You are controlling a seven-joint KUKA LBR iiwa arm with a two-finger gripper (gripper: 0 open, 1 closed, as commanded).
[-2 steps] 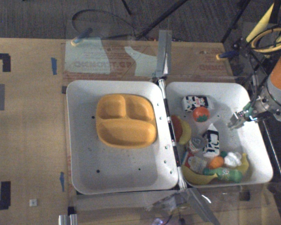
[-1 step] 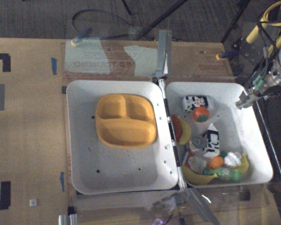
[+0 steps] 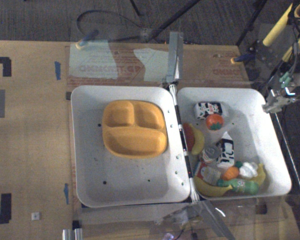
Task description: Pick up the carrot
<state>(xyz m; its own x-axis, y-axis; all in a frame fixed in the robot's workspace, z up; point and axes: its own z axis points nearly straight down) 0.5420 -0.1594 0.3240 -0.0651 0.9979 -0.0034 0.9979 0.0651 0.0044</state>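
Orange and small, the carrot lies in the right bin, in the clutter along that bin's near edge. Against the carrot's far side stands a black-and-white carton; on its right sits a white lump; just below it lie a green item and a yellow banana. Farther back in the same bin rest a second cow-patterned carton and a red tomato. Beside it, the left bin holds a yellow divided plate. At the right bin's far right rim, well apart from the carrot, is the gripper; whether it is spread or closed cannot be made out.
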